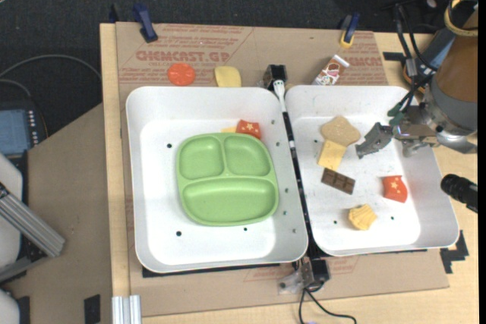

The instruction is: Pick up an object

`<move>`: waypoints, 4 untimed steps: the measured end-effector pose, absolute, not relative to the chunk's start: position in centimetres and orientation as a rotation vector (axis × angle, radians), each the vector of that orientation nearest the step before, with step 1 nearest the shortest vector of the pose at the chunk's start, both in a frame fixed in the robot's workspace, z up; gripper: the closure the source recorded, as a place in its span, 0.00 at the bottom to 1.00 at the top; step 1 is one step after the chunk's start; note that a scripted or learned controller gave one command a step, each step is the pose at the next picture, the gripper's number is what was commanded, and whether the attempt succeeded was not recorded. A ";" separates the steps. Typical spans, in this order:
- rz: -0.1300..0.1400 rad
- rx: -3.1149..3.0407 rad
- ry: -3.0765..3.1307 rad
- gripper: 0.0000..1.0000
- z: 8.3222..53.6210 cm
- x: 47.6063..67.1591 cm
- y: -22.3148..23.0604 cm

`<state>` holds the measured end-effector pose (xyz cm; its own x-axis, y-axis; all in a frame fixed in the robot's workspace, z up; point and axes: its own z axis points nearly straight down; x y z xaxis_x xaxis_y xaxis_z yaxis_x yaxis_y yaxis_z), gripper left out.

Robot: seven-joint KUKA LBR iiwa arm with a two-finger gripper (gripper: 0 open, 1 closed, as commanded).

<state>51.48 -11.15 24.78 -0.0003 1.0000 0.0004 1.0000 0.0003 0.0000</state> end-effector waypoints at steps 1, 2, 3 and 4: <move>0.014 -2.219 -2.207 0.00 10.6 49.9 -15.5; -0.012 -2.213 -2.218 0.00 8.5 54.6 -22.2; -0.007 -2.216 -2.223 1.00 9.5 54.5 -22.0; -0.014 -2.220 -2.237 1.00 20.5 55.4 -15.5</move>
